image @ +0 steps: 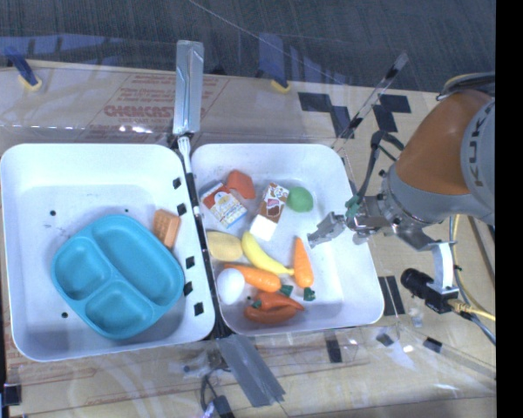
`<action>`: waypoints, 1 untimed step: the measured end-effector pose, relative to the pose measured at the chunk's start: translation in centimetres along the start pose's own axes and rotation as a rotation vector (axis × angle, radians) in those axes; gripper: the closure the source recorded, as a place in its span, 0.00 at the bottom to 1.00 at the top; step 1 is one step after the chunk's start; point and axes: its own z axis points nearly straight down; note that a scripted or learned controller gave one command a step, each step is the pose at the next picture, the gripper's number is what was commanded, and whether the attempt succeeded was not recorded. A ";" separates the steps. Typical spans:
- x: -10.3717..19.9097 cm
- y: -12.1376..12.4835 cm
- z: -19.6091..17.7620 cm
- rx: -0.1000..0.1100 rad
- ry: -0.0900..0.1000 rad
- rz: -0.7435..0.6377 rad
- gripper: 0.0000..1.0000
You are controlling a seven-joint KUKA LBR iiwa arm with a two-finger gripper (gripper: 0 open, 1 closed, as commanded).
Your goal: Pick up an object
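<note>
- Seen from the overhead camera, the desk (87, 103) carries two shallow white bins side by side, the left bin (26, 259) and the right bin (349, 277), meeting at a shared edge near the middle of the view.
- The left bin holds a blue divided tray (115, 273), lying at a slant, and a small orange ridged piece (166, 227) just beside the tray's upper right corner.
- The right bin holds the toy foods: a small carton (226, 205) touching a red-orange piece (240, 182) near the top, a brown and white packet (275, 200) next to a green ball (300, 199), and a white cube (262, 227) just below the packet.
- Lower in that bin lie a pale potato shape (224, 247), a yellow banana (261, 255), a white egg (231, 284), a long carrot (260, 278), a second carrot (302, 266) standing nearly upright in the view, and a red pepper (272, 307) along the bottom wall.
- The grey arm (436, 159) with its orange band reaches in from the right; the gripper (328, 229) hangs over the right part of the right bin, just above and to the right of the second carrot.
- Nothing is seen between the fingers, and I cannot tell whether they are spread or closed.
</note>
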 end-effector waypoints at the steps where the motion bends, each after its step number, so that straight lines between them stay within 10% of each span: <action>1: 5.7 6.2 11.6 -0.004 -0.002 -0.310 0.00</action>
